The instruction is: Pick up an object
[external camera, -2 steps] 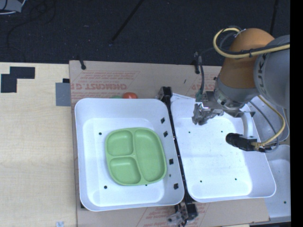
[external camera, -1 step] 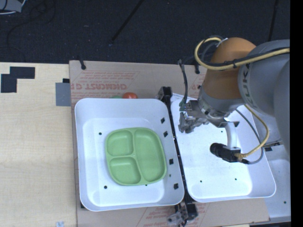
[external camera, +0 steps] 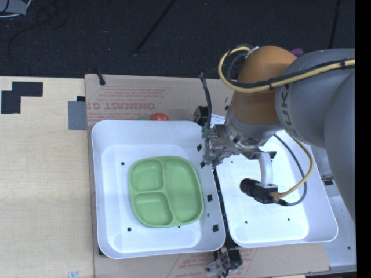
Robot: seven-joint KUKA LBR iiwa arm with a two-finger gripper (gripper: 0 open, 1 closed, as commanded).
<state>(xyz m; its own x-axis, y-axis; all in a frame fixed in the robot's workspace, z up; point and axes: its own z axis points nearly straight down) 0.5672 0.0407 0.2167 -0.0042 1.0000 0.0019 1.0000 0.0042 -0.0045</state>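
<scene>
Camera view: green divided plate (external camera: 166, 190) lies flat at the left bin's (external camera: 110, 155) centre. End effector (external camera: 215, 149) hangs over the bins' shared edge, at the plate's 1 o'clock; its opening cannot be told.

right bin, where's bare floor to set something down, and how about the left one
Right bin: bare floor along its near edge and near-right corner, in front of the gripper and the arm's cable. Its far half is crowded by the arm. Left bin: the green divided plate fills the middle, leaving narrow strips along the walls.
</scene>
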